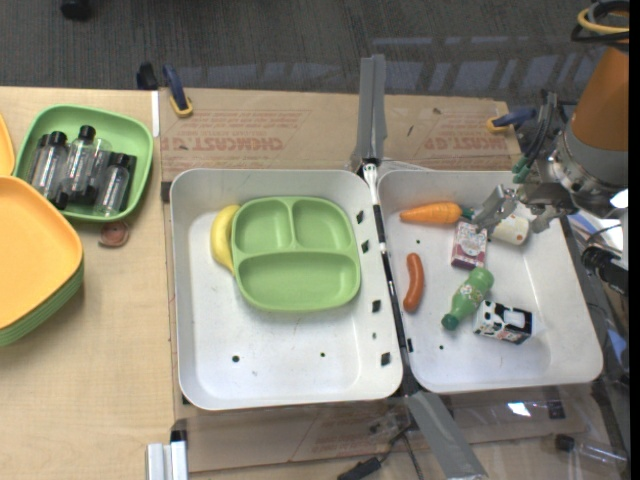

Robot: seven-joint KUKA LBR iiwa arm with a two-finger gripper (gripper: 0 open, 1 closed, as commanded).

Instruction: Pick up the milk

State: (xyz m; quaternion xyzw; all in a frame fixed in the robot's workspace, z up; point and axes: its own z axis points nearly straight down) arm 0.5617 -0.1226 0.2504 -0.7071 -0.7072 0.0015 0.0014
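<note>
At the far left, orange plates (35,258) are stacked at the bench edge, and behind them a green tray (90,163) holds several small dark-capped bottles (80,171). The left bin (195,358) carries a green divided plate (296,251), with a yellow banana (221,236) tucked against the plate's left side.

In the right bin (560,363), a red sausage (413,281) lies near the left wall. Above it, an orange carrot (432,213) rests near the back. A green bottle (468,297) lies tilted in the middle, and just to its right, touching or nearly so, sits the milk (503,322), a small black-and-white cow-patterned carton lying toward the front of the bin. A pink and white packet (468,245) lies behind the bottle.

The gripper (497,215) reaches in from the right over the back of this bin, its tips just above the packet and beside a small white object (513,231). How far the gripper is open I cannot tell, and nothing is visibly held. The milk lies well apart from it.
</note>
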